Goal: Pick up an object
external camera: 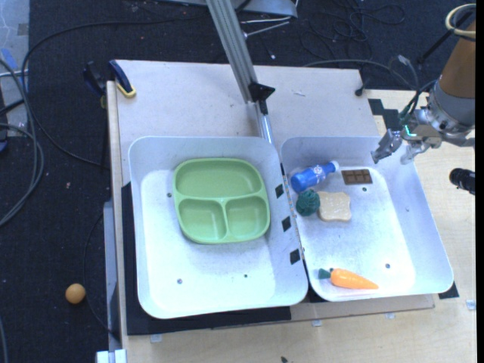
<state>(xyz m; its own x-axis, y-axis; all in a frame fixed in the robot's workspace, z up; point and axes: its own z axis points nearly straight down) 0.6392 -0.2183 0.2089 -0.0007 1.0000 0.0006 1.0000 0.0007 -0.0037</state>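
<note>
The right bin (412, 225) holds a blue bottle (311, 175), a brown chocolate bar (357, 177), a slice of bread (335, 206), a dark green round piece (307, 202) and an orange carrot (349, 279). My gripper (395, 148) hangs above the bin's far right corner, well right of the chocolate bar, open, with nothing between its fingers. The arm comes in from the right edge, its orange band showing at the top right.
A green divided plate (222, 200) lies in the left bin (151, 278). A metal pole (234, 40) slants down to the gap between the bins. An orange ball (75, 293) rests on the dark floor at the left. Cables run around the bench.
</note>
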